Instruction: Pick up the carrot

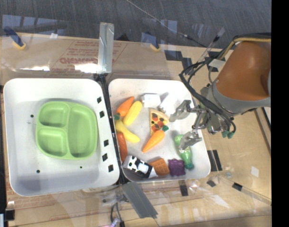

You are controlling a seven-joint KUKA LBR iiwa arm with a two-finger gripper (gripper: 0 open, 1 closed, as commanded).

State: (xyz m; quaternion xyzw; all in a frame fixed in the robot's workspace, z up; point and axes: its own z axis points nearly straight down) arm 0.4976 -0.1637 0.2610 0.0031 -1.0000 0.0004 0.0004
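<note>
gripper [188, 122] fingers spread, nothing between | 2 carrots: carrot [154, 140] just left of fingers, second carrot [124, 107] further left | 2 bins

arm [239, 91]: grey shell, broad orange band | black cables looped at wrist | pincer [186, 123]: bare metal fingers

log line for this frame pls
task: pick up carrot | gripper: open, nothing between fingers, above right bin, right of carrot | carrot: lying in bin beside pizza slice | left bin: green divided plate
</note>
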